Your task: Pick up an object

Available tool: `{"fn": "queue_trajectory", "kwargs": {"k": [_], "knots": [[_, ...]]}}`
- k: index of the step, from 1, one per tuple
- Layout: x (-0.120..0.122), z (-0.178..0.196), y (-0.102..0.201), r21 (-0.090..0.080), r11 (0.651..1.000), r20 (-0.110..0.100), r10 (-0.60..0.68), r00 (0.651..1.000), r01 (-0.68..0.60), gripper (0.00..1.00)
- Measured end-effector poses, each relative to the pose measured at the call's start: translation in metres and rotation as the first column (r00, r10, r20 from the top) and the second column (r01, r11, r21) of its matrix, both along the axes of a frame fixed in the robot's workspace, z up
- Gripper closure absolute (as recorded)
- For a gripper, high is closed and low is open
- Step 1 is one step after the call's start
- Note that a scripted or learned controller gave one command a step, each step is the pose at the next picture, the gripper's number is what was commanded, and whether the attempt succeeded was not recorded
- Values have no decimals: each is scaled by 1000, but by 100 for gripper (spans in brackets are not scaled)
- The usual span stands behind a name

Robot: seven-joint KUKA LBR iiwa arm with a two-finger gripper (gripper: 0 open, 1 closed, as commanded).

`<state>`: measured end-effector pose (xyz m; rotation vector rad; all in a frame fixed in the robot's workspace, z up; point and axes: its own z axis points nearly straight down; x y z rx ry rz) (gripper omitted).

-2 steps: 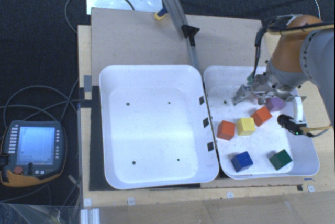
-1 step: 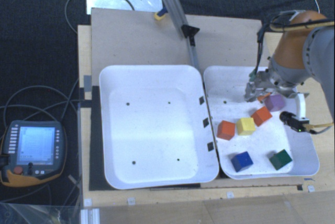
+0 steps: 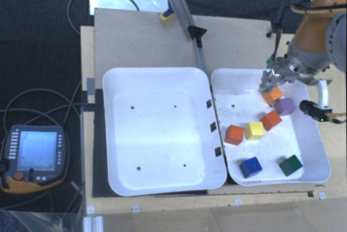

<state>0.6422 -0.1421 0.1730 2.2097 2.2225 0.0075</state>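
the pincer (image 3: 268, 83) stands low over the right bin (image 3: 312, 171), toward that bin's far edge, its tip at the upper left corner of an orange block (image 3: 272, 95). whether it is apart, together or clamped on the block cannot be told; the wrist housing covers the tip.

contents of the right bin: the orange block nearest the far edge, a purple block (image 3: 284, 106) touching it on the side toward the table's right edge, a red-orange block (image 3: 270, 120) just below these, a yellow block (image 3: 255, 130) with a second orange block (image 3: 233, 134) beside it at mid-bin, and a blue block (image 3: 250, 166) and green block (image 3: 291, 165) along the near edge. the left bin (image 3: 116, 82) carries no blocks.

judgement: the step in hand is the approach or descent onto the far orange block; no lift is evident. the next move calls for closing squarely across that block without catching the purple neighbour, then a straight rise.
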Motion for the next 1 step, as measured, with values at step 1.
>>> {"fn": "queue_trajectory", "kwargs": {"k": [1], "knots": [[-2, 51, -9, 0, 1000, -1, -2, 1000, 2, 100]]}}
